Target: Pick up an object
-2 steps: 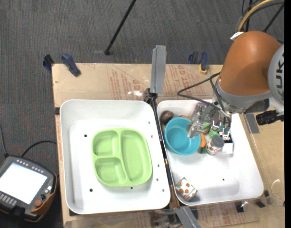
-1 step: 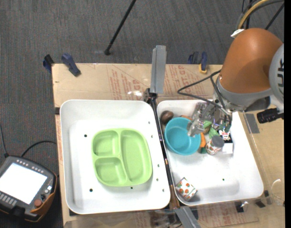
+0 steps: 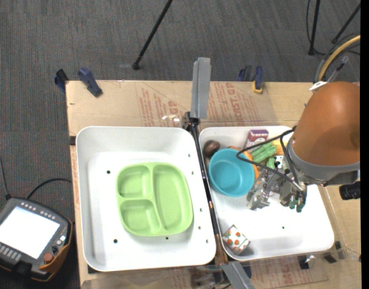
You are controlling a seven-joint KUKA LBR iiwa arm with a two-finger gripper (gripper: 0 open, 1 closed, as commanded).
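Note:
My gripper (image 3: 276,198) hangs low over the middle of the right bin (image 3: 304,233), under the arm's orange band (image 3: 327,125). It stands open, with bare bin floor between its fingers. Just left of it lies a blue bowl (image 3: 231,171). Behind the bowl are a small brown round object (image 3: 211,147), a purple box (image 3: 257,136) and green and orange pieces (image 3: 262,152), partly hidden by the arm. A small patterned carton (image 3: 236,239) lies at the bin's front left corner.
The left bin (image 3: 97,161) holds a green divided plate (image 3: 154,198). A grey upright post (image 3: 201,92) stands behind the wall between the bins. A teach pendant (image 3: 27,233) lies on the floor at the lower left.

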